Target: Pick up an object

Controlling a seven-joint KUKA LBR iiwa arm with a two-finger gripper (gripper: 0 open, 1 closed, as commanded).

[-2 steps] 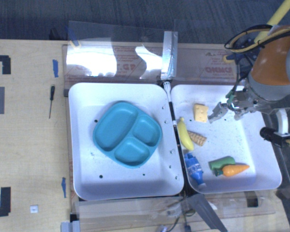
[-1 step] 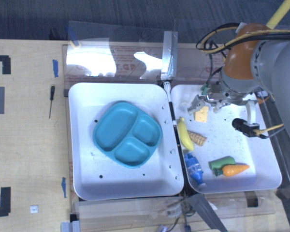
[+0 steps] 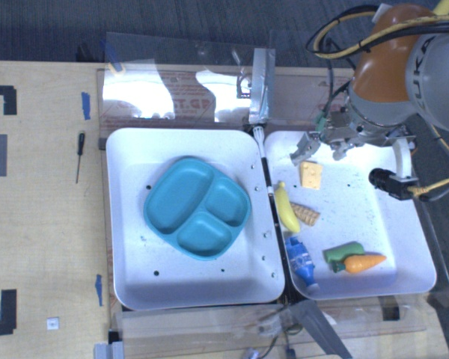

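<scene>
Cheese slice (image 3: 310, 175) looks like the likely target, a pale yellow square lying flat near the back of the right bin (image 3: 404, 268), just below the gripper (image 3: 323, 145). Nothing is picked up yet: the claw hangs over it with nothing between its fingers (whether they're spread or closed can't be told from this angle). The banana (image 3: 286, 208), cracker (image 3: 307, 215), blue bottle (image 3: 300, 260) and carrot (image 3: 363, 262) lie nearby. The whole grab and lift is left.
</scene>
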